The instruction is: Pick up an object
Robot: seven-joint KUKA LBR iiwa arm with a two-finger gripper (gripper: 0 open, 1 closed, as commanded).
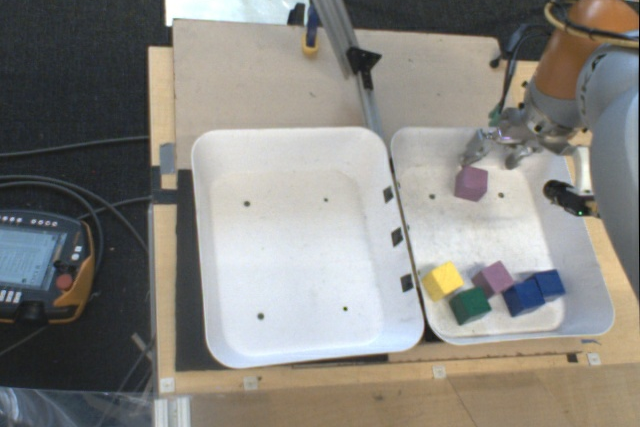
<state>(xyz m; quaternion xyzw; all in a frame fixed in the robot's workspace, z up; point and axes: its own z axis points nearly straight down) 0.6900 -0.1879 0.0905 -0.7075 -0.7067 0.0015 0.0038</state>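
End effector (497, 148), fingers spread apart, hangs tilted just above the purple cube (471, 183).

No text, label, brand or number can be read anywhere. The pendant (40, 265) left of the left bin (215, 155) has a lit screen, but its contents are too small and blurred to make out.

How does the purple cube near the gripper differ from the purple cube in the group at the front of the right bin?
The purple cube near the gripper lies alone, toward the back of the right bin; the front purple cube sits crowded among yellow, green and blue cubes. The lone cube looks pinker and squarer to the camera; the front one looks paler and turned. Both rest in the same bin.
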